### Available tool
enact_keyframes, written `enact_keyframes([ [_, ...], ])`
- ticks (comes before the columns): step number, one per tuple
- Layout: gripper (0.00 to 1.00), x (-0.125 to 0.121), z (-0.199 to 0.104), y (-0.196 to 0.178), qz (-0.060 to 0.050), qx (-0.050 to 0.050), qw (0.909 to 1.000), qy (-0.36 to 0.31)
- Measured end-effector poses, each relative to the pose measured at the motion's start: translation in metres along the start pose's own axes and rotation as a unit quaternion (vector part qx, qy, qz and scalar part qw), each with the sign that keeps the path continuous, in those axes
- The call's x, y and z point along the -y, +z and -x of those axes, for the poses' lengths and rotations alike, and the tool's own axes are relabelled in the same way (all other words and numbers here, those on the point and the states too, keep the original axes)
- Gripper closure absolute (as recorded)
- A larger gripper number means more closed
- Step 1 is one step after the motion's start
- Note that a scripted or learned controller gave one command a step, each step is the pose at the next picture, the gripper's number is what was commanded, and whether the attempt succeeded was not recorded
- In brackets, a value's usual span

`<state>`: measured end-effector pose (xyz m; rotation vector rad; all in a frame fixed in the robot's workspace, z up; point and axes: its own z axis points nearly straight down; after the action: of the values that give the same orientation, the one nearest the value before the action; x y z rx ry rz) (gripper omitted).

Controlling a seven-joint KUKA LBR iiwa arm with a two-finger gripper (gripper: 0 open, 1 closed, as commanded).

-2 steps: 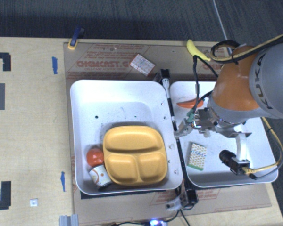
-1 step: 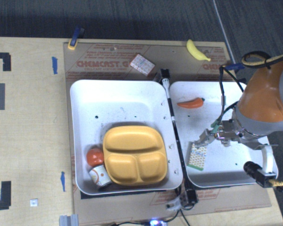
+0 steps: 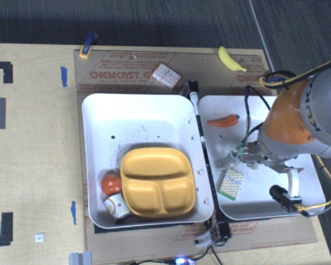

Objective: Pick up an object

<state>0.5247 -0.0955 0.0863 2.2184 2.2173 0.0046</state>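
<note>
Low in the left bin, a yellow divided tray is lying beside a red ball and a small white cup. Across in the right bin, the tool is hovering just above a patterned packet; I cannot tell how it is set. Farther back, an orange carrot-like piece is resting alone. For a clean grasp, it should be centring over the packet before descending, I'd judge. Beyond, a banana is lying on the worktop.
</note>
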Motion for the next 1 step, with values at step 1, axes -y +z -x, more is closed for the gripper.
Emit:
enact_keyframes([
  [1, 0.00, 0.0439, 0.0053, -0.0001, 0.000, 0.000, 1.0000, 0.000],
])
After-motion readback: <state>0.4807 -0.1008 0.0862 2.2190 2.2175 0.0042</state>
